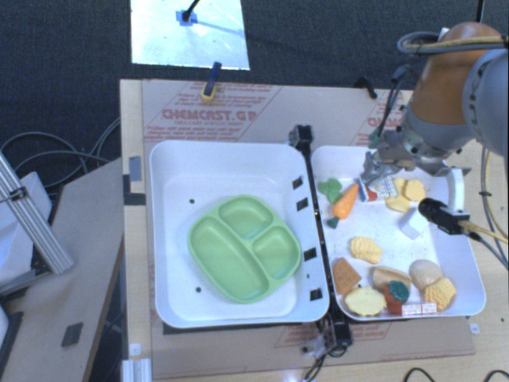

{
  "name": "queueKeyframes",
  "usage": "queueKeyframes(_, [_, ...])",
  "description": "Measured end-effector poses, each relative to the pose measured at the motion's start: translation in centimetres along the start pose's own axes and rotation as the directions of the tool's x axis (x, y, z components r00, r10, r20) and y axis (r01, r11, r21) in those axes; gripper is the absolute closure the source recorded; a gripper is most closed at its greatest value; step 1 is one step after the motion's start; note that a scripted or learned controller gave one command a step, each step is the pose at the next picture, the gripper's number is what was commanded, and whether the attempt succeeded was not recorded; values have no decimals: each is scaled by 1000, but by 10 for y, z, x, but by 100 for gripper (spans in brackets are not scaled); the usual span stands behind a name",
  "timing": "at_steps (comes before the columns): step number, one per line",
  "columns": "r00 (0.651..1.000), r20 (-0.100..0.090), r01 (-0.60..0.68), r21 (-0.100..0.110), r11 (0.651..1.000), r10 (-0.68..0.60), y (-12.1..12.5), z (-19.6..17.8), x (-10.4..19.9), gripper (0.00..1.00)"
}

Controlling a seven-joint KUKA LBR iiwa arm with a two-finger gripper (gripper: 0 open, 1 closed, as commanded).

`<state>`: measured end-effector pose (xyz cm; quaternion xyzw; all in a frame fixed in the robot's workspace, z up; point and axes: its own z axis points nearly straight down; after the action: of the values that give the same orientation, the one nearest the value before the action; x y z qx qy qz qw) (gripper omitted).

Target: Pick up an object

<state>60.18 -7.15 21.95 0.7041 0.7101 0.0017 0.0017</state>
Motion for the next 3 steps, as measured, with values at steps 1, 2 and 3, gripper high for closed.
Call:
queueKeyframes(1, [1000, 0, -1, -1, 1000, 1, 34, -9, 18, 100])
queueKeyframes(2, [1000, 1, -2, 1, 1000, 2, 41, 1, 17, 100])
queueKeyframes(3, [1000, 1, -8, 4, 1000, 8, 29, -4, 5, 100])
